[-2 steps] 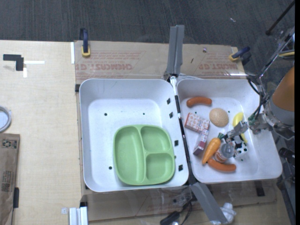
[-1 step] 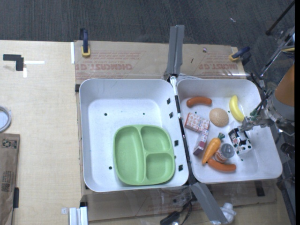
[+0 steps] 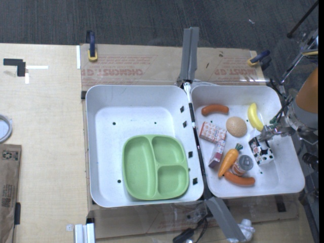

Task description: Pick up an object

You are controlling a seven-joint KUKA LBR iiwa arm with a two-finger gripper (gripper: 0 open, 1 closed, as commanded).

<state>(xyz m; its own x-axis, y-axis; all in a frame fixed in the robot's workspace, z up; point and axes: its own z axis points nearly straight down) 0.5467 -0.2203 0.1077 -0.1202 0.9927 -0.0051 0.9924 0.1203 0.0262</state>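
You can read one line of print with some confidence: on the brown cardboard sheet (image 3: 152, 65) lying behind the two white bins, red lettering runs upside down from this camera, and it appears to spell "CHEMCST GF". A second run of the same red lettering sits on the cardboard behind the right bin (image 3: 238, 71), but it's too blurred for you to make out. At the left edge, the brown paper bag (image 3: 9, 184) carries a small recycling-type mark; you can't read any words beside it
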